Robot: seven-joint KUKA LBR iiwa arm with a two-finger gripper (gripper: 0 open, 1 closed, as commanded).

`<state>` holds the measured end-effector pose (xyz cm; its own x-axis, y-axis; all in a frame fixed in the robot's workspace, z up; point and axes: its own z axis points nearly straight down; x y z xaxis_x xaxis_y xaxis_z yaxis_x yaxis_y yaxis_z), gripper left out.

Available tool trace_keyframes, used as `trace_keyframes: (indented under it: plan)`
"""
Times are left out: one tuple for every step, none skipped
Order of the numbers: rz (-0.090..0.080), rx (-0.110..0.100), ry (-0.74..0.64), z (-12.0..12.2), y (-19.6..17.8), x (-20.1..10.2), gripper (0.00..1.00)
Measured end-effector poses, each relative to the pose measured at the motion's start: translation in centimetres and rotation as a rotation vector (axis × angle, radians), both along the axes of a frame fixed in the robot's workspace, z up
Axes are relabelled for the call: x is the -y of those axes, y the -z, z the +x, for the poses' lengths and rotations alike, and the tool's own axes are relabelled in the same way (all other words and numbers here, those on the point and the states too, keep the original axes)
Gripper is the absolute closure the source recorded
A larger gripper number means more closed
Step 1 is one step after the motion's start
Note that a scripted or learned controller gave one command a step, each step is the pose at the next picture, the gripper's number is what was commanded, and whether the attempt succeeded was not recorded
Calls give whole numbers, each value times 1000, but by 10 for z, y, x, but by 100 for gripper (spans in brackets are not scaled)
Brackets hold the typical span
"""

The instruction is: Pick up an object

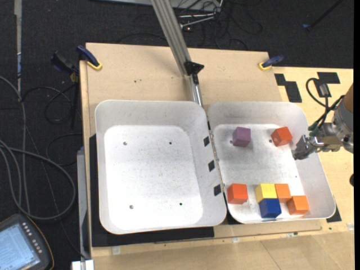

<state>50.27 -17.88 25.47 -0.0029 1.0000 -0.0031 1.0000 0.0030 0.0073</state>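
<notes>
Hovering at right bin's (323,173) far-right rim, tool (302,151) near orange cube (281,135); jaw state can't tell. Best: centre over cube, drop straight, keep off rim & purple cube (241,136).

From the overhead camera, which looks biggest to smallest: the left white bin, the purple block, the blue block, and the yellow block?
1. Shallow white plastic left bin, by far the largest.
2. Purple cube-shaped block, blue cube-shaped block and yellow cube-shaped block look about alike; the yellow one is partly hidden by neighbours, so I won't rank them.
</notes>
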Motion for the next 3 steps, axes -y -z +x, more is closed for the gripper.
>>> trace_keyframes:
  plan:
    - [3, -5, -5, 32, 12, -48, 100]
    - [3, -6, -5, 55, 24, -96, 100]
    - [4, -6, -5, 75, 33, -142, 100]
